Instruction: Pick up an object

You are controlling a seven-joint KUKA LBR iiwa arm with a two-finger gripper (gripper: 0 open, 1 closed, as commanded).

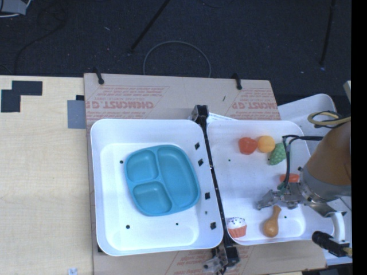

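Several small toy foods lie in the right-hand white bin (229, 179), a shallow tray of smooth moulded plastic with rounded corners. Nearest the gripper (279, 200) is a tan, club-shaped piece like a drumstick (272, 222), bulbous at its lower end and narrowing to a thin stem that points up toward the metal fingers. A small orange-red block (292, 178) shows just above the gripper, partly hidden by it. Along the bin's front rim sits a cupcake (237, 227) with a pinkish ribbed cup and white top. Toward the far side a red rounded piece (248, 145) touches a glossy orange ball (265, 144), and a knobbly green cluster (277, 154) lies just beside them.

The gripper hangs low over the bin floor, grey metal fingers spread apart, nothing visible between them; the drumstick's stem lies just below them.

A black clip-studded divider (207, 179) separates this bin from the left bin (109, 211), which holds a smooth turquoise plate (162, 179) with three compartments. Both bins rest on printed cardboard (172, 99) over a pale wooden bench (40, 182).
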